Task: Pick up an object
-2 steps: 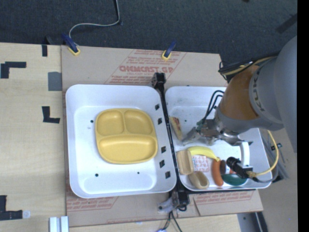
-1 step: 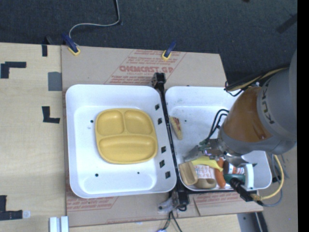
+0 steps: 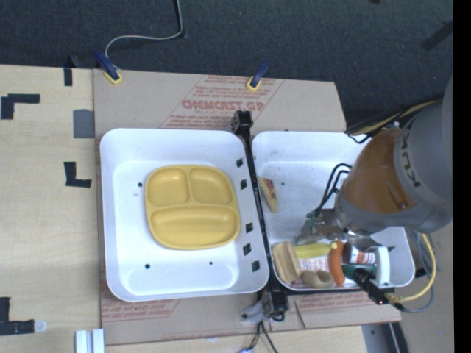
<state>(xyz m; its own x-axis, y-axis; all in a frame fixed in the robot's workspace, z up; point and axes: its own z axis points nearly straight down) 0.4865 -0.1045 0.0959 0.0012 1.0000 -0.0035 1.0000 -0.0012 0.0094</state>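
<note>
Descent over the clutter looks like the step in hand: the claw point(image 3: 318, 230) sits low in the right bin point(image 3: 309, 153), just above a heap of small food-like items. Whether it is open or closed, or has hold of anything, I cannot tell, since the wrist and cabling cover it from above. Directly below and touching-close lie a yellow packet point(image 3: 313, 251), a tan bun-shaped piece point(image 3: 284, 262) to its lower left, and an orange carrot-like stick point(image 3: 336, 263) to its lower right, beside a small labelled bottle point(image 3: 364, 257). A little up and left of the claw rests a lone sandwich-like piece point(image 3: 268, 194). The next move, I judge, calls for settling on one item and closing cleanly, as the heap is tightly packed. Well to the claw's left, the left bin point(image 3: 121, 197) holds a yellow divided plate point(image 3: 193, 206). Both bins sit on cardboard point(image 3: 213, 105) over a pale bench; dark carpet lies beyond.
</note>
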